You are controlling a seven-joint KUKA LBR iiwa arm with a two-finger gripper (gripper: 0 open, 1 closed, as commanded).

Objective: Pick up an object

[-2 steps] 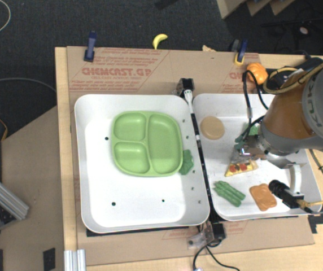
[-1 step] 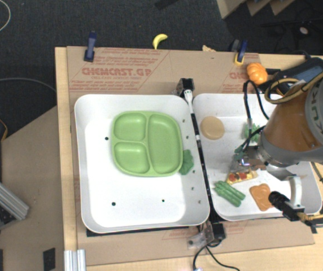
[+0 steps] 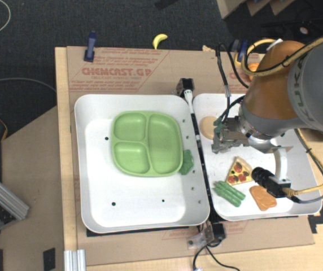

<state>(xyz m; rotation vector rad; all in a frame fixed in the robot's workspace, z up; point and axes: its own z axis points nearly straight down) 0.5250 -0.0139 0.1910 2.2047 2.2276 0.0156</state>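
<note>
Worktop (image 3: 122, 66): brown board with red lettering, carrying two shallow white bins side by side.

Left bin (image 3: 94, 196): holds a green divided plate (image 3: 147, 144) with four compartments, lying flat in the upper middle of the bin. A small dark green piece (image 3: 187, 161) lies touching the plate's edge at 4 o'clock, against the bin's right wall.

Right bin (image 3: 305, 157): holds four small items.
- Pizza slice (image 3: 239, 172), yellow with red spots, near the bin's centre.
- Green bean pod (image 3: 228, 192), at 7 o'clock from the pizza slice, just beside it.
- Orange-brown piece (image 3: 262, 197), at 4 o'clock from the pizza slice, near the bin's lower edge.
- Tan round piece (image 3: 206, 127), at the bin's upper left, partly hidden by the hand.

Arm (image 3: 314, 89): grey, with an orange band, entering from 3 o'clock over the right bin.

Hand (image 3: 225, 143): low over the right bin, at 11 o'clock from the pizza slice and just beside the tan round piece. Whether it is wide, narrow or holding anything cannot be told from this angle.

Off the bins: a blue clip (image 3: 90, 46) and a yellow banana-shaped piece (image 3: 160, 39) at the worktop's 12 o'clock edge.
</note>
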